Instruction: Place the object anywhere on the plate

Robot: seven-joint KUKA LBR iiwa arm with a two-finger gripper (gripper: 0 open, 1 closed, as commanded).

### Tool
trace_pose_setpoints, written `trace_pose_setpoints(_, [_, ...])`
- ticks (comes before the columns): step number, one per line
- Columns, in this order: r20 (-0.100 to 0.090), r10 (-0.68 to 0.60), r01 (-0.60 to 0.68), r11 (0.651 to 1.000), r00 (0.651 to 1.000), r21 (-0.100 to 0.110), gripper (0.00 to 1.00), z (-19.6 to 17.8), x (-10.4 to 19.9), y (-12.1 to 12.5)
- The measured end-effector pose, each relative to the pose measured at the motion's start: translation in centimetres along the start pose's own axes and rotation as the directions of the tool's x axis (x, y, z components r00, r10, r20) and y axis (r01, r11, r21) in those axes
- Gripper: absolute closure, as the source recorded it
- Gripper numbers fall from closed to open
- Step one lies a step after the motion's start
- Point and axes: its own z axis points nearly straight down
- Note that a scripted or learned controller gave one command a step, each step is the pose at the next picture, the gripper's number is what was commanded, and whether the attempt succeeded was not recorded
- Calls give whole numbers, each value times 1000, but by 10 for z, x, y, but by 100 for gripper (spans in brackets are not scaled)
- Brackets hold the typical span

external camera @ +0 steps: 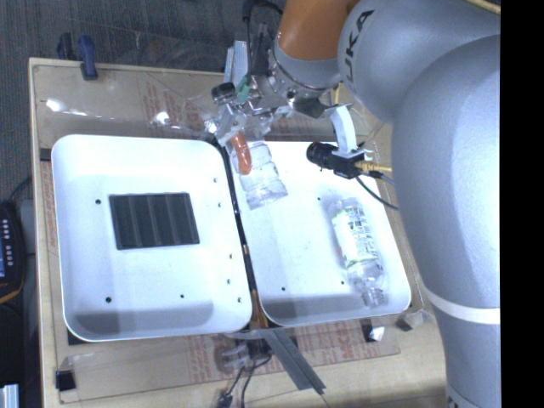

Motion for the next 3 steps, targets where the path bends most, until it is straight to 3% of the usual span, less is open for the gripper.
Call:
trace_pose_setpoints(1, [-1, -57, 57, 998, 998, -3, 100, 26, -17, -50])
trace_pose_setpoints(2, [-1, -155, 155, 988, 988, -2, 100, 49, 0, -88])
trace_pose_setpoints(3, [-1, -249, 249, 968, 968, -2, 100, 86, 76, -55])
